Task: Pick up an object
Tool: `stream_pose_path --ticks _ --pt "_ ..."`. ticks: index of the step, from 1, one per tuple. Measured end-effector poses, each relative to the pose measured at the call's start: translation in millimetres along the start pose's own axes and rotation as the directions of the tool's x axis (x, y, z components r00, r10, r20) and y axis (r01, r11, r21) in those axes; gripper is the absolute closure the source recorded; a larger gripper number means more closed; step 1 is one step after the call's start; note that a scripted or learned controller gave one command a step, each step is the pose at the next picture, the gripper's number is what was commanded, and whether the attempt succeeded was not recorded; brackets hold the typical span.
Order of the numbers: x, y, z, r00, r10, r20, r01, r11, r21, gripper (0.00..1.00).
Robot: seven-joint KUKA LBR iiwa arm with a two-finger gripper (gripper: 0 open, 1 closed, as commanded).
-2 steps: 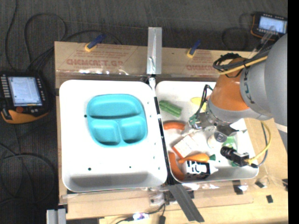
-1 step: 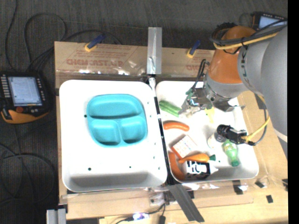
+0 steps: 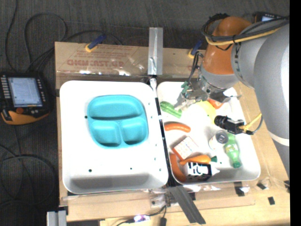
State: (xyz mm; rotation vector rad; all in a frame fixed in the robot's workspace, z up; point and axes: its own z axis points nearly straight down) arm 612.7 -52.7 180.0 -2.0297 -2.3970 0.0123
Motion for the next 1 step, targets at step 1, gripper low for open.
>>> stream_pose_path --ticks 1 --pt "16.1 -7.1 -27.0 0.998 0.063 -0.003 -0.063 0.998 0.000 1.00"
